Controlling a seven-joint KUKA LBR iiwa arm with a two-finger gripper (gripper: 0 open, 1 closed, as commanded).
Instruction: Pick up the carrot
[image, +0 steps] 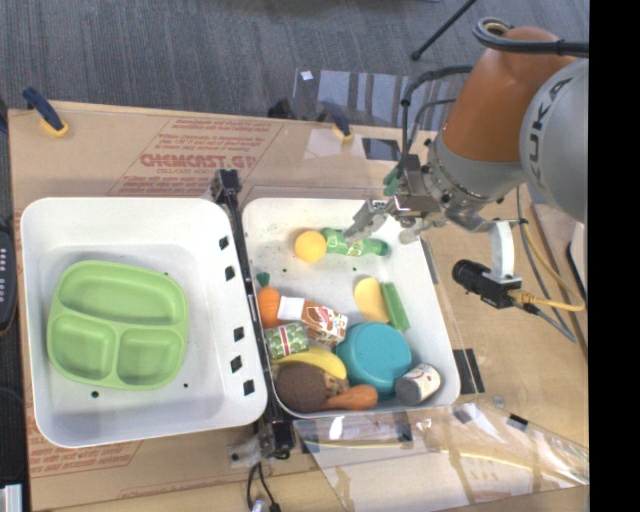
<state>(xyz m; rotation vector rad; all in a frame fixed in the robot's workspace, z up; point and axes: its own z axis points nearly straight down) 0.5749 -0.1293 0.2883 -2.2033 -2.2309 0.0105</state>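
Camera view, slanted look down on 2 white bins. Arm (520, 100) comes in from rt, orange band up top, cut off by frame edge. Gripper (385, 215) sits over the upper part of the rt bin (432, 300); fingers are small and cluttered w/ wrist hardware, so cannot tell if they're apart or together. Nothing seen between them.

Just below gripper: green bottle (357, 244) lying on its side, yellow ball (310, 245) touching its left end.

Hard to read: lower part of rt bin is a pile. Carrot (351, 398) lies at the bottom edge, roughly horizontal, left end tucked under a brown fuzzy item (302, 385), rt end near a small can (420, 383). Teal bowl (374, 355) sits just above it, touching or overlapping. Banana (322, 360) partly buried btwn brown item and bowl. A 2nd orange item (268, 305) at bin's left wall, partly hidden by a small carton (318, 320); can't tell what it is.

Carrot vs gripper: well apart. Carrot at bin's near end, gripper at far end, w/ bowl, a yellow piece (369, 297) and a green stick (394, 306) between.

Left bin (40, 300) holds a green divided tray (118, 325), 3 compartments.
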